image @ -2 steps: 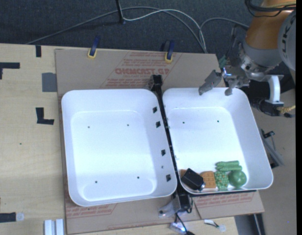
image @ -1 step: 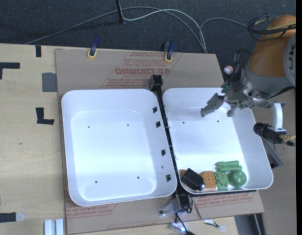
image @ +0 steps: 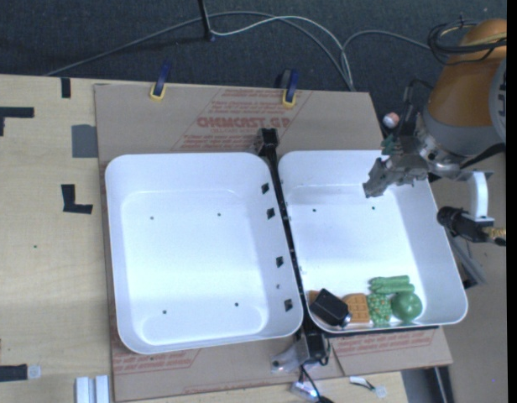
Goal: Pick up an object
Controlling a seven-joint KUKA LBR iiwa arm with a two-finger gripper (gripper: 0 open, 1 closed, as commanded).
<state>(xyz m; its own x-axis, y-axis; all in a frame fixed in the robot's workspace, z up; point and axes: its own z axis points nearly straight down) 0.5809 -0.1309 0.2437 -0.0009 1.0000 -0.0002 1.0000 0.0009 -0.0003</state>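
- Leftmost, the bench (image: 32,250) is showing tan wood with black tape marks, and a cardboard sheet (image: 233,116) is lying under both bins, clamped at its far edge by two blue-and-yellow clips (image: 161,82).
- The left bin (image: 124,225) is sitting white and shallow, touching the right bin (image: 426,225) along a black centre divider.
- In the right bin's near edge a small pile is sitting: a black object (image: 330,307) by the divider, an orange-tan textured piece (image: 356,306) just beside it, then green toy items (image: 394,299) at the near right corner, all touching or nearly so.
- The gripper (image: 378,180) is hanging over the far right part of the right bin, well apart from the pile, carrying nothing visible; fingers too dark and small, cannot tell if parted or closed.
- The arm is reaching in from the right, its orange band (image: 464,91) showing above the wrist.
- Cables are trailing over dark carpet beyond the bench.
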